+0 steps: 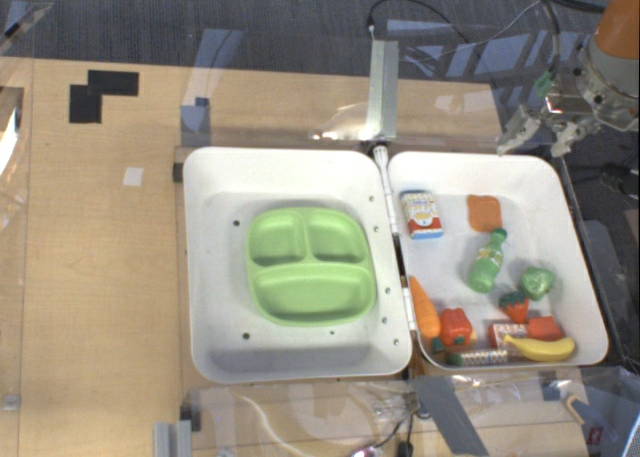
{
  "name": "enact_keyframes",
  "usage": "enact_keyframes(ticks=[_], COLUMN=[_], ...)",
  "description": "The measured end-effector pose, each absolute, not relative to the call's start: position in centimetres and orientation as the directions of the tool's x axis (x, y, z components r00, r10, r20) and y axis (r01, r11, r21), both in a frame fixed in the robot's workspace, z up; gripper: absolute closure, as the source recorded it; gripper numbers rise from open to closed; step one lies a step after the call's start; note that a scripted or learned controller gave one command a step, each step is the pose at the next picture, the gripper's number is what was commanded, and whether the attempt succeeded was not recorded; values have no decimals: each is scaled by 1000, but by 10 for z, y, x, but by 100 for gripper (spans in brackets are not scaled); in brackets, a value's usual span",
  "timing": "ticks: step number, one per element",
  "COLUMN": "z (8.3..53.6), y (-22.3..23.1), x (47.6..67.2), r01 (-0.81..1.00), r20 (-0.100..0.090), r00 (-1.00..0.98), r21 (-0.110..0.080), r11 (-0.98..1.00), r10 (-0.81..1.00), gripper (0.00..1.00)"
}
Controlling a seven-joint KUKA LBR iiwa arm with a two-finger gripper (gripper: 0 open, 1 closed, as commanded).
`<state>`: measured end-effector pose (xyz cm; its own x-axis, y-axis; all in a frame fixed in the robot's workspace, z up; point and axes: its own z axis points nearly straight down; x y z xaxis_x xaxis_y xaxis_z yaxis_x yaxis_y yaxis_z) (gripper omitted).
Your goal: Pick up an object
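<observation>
Camera view: the gripper (537, 132) hovers past the right bin's (570, 207) far rim, fingers spread apart and grasping nothing; the arm is cut off at the frame edge. One green bottle (487, 261) lies mid-bin. One green divided plate (311, 265) sits in the left bin (205, 245). Toys in the near corner overlap, hard to count.

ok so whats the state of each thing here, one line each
gripper: above the right bin's far edge, holding nothing
green divided plate: flat in the left bin, right side up
green bottle: lying on its side in the right bin
small carton: lying by the bin divider
banana: lying at the near edge
carrot: lying along the divider
</observation>
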<state>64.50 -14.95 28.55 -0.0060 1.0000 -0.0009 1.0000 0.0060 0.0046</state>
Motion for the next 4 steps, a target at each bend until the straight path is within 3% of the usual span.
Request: enact_keyframes(ticks=[1, 2, 3, 4], z=[152, 98, 100, 187], y=[-97, -84, -88, -38], x=[647, 655, 645, 614], r01=[999, 970, 975, 989], r20=[0, -6, -7, -1], r00=[-47, -244, -220, -150], r21=[1, 20, 34, 7], r11=[47, 244, 221, 150], r10=[999, 970, 975, 989], gripper=[0, 0, 0, 0])
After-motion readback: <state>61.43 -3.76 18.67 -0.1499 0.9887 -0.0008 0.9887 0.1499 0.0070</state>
